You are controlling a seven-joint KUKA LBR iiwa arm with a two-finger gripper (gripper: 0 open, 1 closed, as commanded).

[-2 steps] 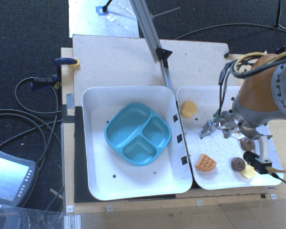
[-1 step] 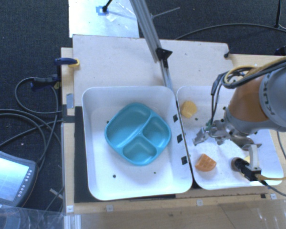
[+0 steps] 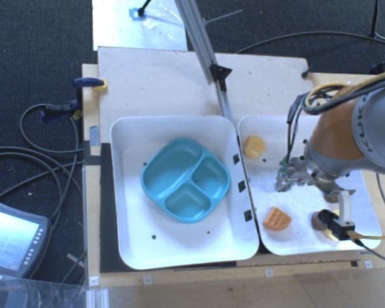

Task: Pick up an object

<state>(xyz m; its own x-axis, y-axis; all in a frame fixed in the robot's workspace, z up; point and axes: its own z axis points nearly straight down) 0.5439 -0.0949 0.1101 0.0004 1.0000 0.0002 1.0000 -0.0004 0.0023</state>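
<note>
Nearby, a teal three-compartment plastic plate [image 3: 186,179] sat in the left shallow white bin [image 3: 131,236] on the desk [image 3: 154,82]. No writing was legible. In the right white bin [image 3: 269,246] lay a pale yellow chunk [image 3: 254,147] at the far end and an orange wedge-shaped waffle piece [image 3: 276,219] nearer the front, both apart from the gripper [image 3: 283,179]. A grey handheld pendant [image 3: 9,239] lay on the floor.

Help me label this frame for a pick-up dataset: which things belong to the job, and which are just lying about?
Job:
gripper, low in the right bin
yellow piece
orange wedge
blue divided plate, in the left bin

Lying about:
handheld controller
cables
</note>
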